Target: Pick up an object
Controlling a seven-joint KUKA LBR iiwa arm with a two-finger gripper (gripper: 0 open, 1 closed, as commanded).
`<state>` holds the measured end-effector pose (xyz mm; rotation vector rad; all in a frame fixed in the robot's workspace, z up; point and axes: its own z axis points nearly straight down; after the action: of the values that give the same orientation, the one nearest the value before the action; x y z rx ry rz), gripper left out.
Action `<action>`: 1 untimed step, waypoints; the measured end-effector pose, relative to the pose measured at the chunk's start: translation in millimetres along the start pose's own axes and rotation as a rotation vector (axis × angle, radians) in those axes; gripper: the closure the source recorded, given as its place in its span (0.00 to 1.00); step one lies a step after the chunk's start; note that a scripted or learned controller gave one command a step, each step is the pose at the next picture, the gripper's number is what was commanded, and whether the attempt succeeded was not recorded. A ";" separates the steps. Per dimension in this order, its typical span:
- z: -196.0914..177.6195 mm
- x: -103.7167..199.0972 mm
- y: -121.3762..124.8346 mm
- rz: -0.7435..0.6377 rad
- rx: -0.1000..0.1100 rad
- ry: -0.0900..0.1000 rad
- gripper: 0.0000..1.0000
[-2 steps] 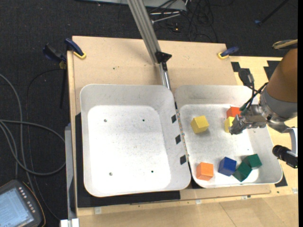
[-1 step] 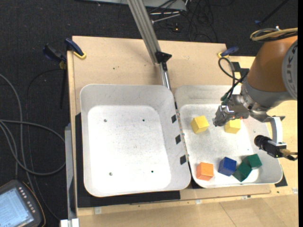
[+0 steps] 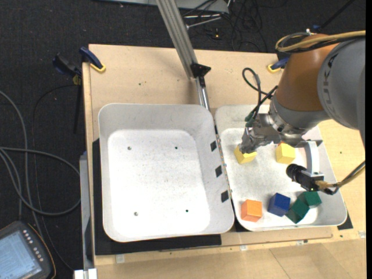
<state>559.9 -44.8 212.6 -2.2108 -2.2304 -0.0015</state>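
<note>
My gripper (image 3: 250,146) reaches down into the upper left part of the right bin (image 3: 258,182). A small yellow block (image 3: 244,156) lies right at its tip, partly covered by it. I cannot make out whether the block is gripped or just rests on the bin floor. A second yellow block (image 3: 285,153) sits just to the right of the gripper. Along the bin's front edge lie an orange block (image 3: 251,209), a blue block (image 3: 279,204) and two green blocks (image 3: 307,200).
The left bin (image 3: 154,167) stands beside the right one, with black clips along the shared edge (image 3: 220,170). A slanted metal pole (image 3: 177,31) runs from the back of the bench. The grey and orange arm (image 3: 317,80) covers the right bin's back right corner.
</note>
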 end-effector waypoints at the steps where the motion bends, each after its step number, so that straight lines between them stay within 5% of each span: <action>1: -11.7 50.2 24.6 0.000 -0.004 0.000 1.00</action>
<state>584.1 5.5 224.3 -2.2127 -2.2319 -0.0058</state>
